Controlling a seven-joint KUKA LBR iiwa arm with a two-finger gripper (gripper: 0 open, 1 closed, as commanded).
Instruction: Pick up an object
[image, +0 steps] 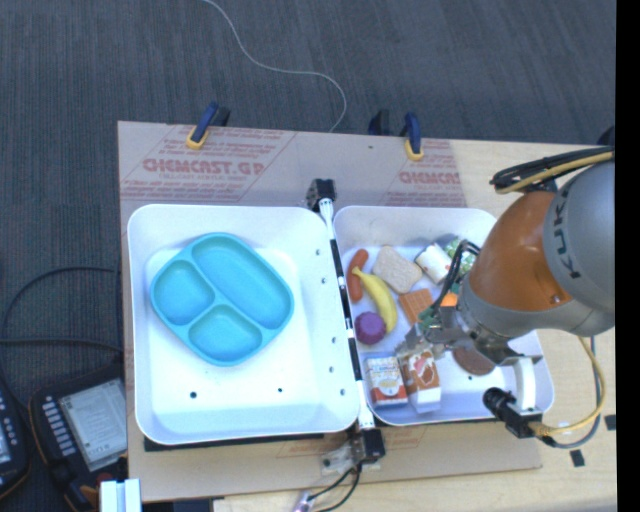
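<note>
The right bin (470, 215) holds several toy foods. Among them are a yellow banana (378, 297), a red-orange sausage (355, 275), a tan cracker (395, 268), a purple grape (370, 325) and two small cartons (385, 380) (422, 375) at the bin's front. An orange piece (415, 303) lies beside the banana. My gripper (428, 338) hangs low over the middle of this bin, just behind the cartons and right of the grape. The arm's orange band and grey body hide the bin's right half. I see nothing clearly held.
The left bin (160, 400) carries a blue three-part plate (222, 297). A black-and-white divider bar (340, 290) runs between the bins. Clamps (205, 122) (412, 135) hold the board at the back. A white item (433, 260) lies near the arm.
</note>
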